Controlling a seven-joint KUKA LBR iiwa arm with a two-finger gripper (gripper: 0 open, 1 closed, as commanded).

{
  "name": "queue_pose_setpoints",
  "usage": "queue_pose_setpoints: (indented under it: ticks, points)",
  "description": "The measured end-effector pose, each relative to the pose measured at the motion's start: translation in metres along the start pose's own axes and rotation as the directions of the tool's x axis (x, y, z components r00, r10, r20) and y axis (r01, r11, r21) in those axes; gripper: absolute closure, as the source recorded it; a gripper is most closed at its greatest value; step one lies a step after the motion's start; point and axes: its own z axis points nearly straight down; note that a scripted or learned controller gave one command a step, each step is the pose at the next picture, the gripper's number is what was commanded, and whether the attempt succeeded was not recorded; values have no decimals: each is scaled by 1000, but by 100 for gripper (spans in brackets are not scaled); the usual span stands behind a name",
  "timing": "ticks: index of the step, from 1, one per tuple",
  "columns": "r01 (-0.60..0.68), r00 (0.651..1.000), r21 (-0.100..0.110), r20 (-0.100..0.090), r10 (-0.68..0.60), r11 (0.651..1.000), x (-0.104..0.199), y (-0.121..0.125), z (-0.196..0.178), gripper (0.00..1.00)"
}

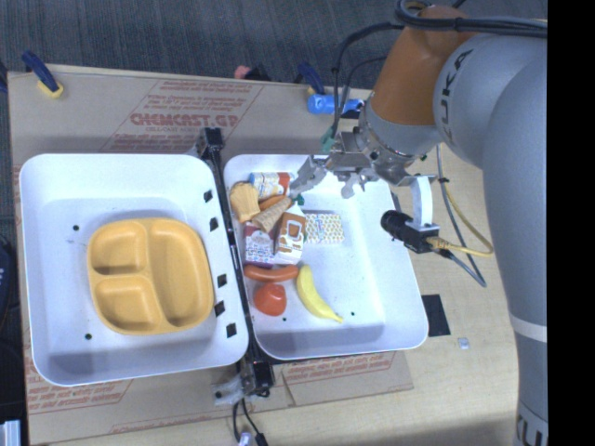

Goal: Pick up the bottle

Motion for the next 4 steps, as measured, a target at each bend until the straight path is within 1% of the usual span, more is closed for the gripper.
queue_pose_setpoints:
  ticks: [1,2,3,4]
  points:
    - [5,1000,3,0,-5,1000,1,0,-10,100]
    - [31,1000,1,0,-31,1000,-11,-79,40,100]
    - [-102,995,-2,1,102,995,-66,-128,3,100]
    - [-31,1000,0,-1,31,1000,7,-127,32,100]
